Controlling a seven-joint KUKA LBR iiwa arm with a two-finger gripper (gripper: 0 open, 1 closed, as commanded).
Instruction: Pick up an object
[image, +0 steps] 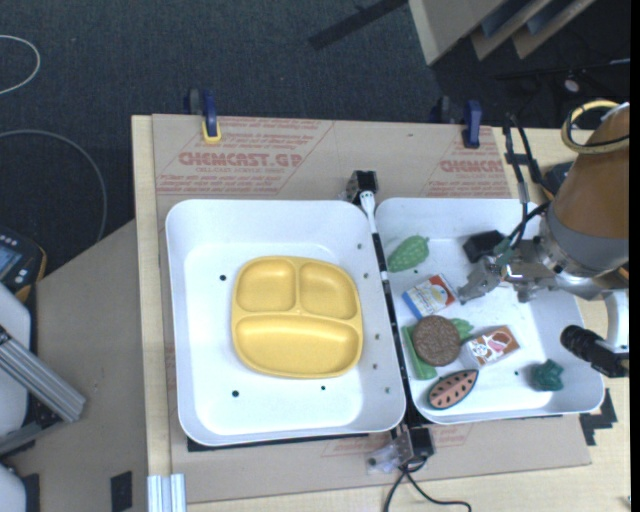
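A: Where is our gripper (482, 279) right now?

B: It hangs in the right white bin (575, 395), in the upper right part of the frame. We cannot tell what it is doing with its tip.

A: What could we pick up?

B: The small white and red packet (430, 295) is nearest. It lies just left of the gripper and a bit lower. Its long side runs slanted, from lower left to upper right.

A: What else is close?

B: A green leafy toy (408, 252) sits up and to the left. A round brown cookie (436, 340) sits lower down, touching a red and white wrapper (492, 346).

A: Is there room?

B: We think so. The packet has bare floor around it. But the wall between the bins is near its left side. The yellow plastic tray with three parts (297, 316) in the left bin is well apart.
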